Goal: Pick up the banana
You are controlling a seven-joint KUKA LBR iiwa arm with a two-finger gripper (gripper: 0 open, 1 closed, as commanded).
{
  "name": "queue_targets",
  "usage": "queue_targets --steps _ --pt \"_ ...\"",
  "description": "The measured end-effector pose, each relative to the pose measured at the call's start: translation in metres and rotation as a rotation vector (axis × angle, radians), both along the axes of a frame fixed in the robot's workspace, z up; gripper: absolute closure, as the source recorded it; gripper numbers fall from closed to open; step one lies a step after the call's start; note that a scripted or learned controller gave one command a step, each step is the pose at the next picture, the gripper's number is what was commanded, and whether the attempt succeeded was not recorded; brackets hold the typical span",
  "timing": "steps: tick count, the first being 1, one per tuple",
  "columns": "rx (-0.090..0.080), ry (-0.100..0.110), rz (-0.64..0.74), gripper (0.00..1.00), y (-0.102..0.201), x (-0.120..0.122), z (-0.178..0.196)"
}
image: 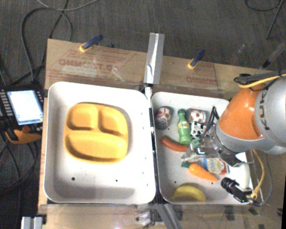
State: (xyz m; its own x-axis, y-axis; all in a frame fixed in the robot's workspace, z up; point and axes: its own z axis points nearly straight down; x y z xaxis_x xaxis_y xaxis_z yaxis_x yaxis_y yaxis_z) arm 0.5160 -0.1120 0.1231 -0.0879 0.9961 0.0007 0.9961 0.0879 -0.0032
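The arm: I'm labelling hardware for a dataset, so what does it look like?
The arm is bulky and rounded, light grey, with a glossy orange band above the wrist and dark KUKA lettering. Its gripper is dark metal, with cables running alongside.

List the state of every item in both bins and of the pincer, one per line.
banana: lying at the right bin's near edge, untouched
carrot: lying flat, beside the pincer
green bottle: lying on its side
soda can: lying near the bin's far left corner
yellow tray: right way up in the left bin
pincer: low over the right bin, above the clutter, not at the banana
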Motion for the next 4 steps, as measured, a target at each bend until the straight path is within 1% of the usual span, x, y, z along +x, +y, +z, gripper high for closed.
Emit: queue_targets --steps 1,2,3,4 --pt "-0.002 -0.001 0.141 1.0 -0.019 -0.002 0.027" --pt "-0.001 -0.001 0.142 0.0 -0.019 -0.002 0.027" --pt "0.0 -0.001 0.181 0.0 0.046 -0.031 0.109" --pt "0.001 0.002 0.225 0.0 -0.006 -0.033 -0.015"
